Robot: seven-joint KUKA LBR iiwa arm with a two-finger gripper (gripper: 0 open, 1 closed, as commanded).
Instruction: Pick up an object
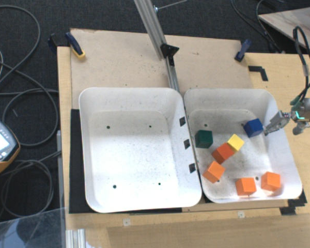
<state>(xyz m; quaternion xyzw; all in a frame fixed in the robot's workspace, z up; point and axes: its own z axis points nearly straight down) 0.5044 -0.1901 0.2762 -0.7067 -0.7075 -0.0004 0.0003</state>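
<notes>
Reaching in from the right, the gripper hangs over the right bin, its tip just beside the blue block. Cannot tell how the jaws stand. Green block, yellow block and four orange blocks lie nearby in the same bin.

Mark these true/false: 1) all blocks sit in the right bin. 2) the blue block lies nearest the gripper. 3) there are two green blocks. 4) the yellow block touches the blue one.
1) True: every block lies in the right bin; the left bin holds none.
2) True: the blue block lies just beside the gripper.
3) False: one green block.
4) False: the yellow block lies apart from the blue, against a red-orange block.
</notes>
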